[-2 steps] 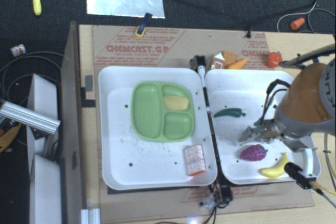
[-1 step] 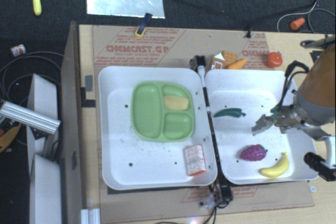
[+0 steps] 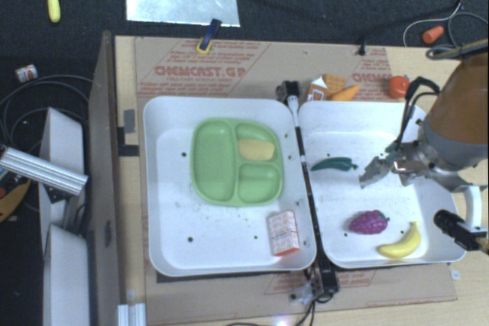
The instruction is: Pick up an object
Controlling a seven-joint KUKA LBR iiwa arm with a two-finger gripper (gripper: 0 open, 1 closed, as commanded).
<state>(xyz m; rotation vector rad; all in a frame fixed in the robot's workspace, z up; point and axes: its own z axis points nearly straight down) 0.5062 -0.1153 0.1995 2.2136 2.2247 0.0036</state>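
My gripper (image 3: 374,172) hangs over the right bin (image 3: 336,244), its grey fingers pointing left with nothing seen between them. A dark green pepper (image 3: 334,163) lies just left of the fingertips. Below the gripper, a purple bunch of grapes (image 3: 369,222) and a yellow banana (image 3: 402,242) rest near the bin's front. In the left bin (image 3: 172,240) sits a green divided plate (image 3: 234,161) with a yellow piece (image 3: 256,150) in its upper right compartment, and a small red-and-white carton (image 3: 283,232) lies at the front right.
Orange and red toy foods (image 3: 344,90) lie on the cardboard behind the right bin, with a red ball (image 3: 398,86) further right. A black divider (image 3: 302,164) runs between the bins. Cables lie at the far right rear.
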